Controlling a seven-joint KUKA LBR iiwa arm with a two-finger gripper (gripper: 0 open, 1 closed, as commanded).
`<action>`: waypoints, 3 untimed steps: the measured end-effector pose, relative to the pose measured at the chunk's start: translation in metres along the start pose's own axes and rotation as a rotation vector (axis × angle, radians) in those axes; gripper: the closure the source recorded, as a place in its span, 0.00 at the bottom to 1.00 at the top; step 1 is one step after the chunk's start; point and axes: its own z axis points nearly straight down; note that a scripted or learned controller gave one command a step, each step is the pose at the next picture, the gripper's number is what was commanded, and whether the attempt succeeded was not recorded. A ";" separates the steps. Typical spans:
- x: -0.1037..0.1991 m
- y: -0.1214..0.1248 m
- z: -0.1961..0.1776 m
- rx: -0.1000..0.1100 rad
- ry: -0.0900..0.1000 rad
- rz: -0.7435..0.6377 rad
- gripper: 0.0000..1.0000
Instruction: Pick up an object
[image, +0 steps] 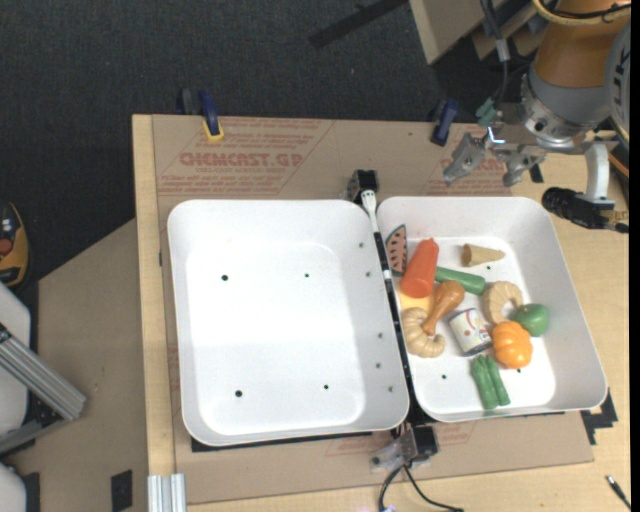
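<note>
Left bin (270, 330) is sitting bare white in the left-centre of the frame, nothing for the task there. All pickable stuff is crowding the right bin (560, 260), centre-right of frame.

Along the divider, watermelon slice (396, 247) is lying at the bin's upper left, w/ the carrot (420, 268) touching just beside it. Below, a drumstick (441, 305) is leaning over a tan pastry (424, 335). Small can (466, 331) is wedged betw. the pastry and the orange pepper (512, 343); green apple (533, 318) is touching the pepper; green bean pods (489, 382) are lying at the bottom.

The hand (487, 160) is hovering at upper right of frame, above the bin's far rim, fingers spread apart, grasping nothing.

Risks, as I judge them: items are packed so tight that one finger is likely landing on a neighbour, not in a gap. Round pepper and apple are prone to squirting out. Can is probably too boxed in. Pieces near the divider wall are leaving no finger room, so a collision w/ the rim is possible. Cone (482, 255) at top, lying apart, looks the safest pick.
</note>
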 end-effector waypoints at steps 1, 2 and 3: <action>0.035 -0.037 0.081 0.025 0.006 -0.002 0.00; 0.037 -0.002 0.077 0.011 0.002 -0.001 0.00; 0.051 -0.041 0.076 0.019 0.004 0.001 0.00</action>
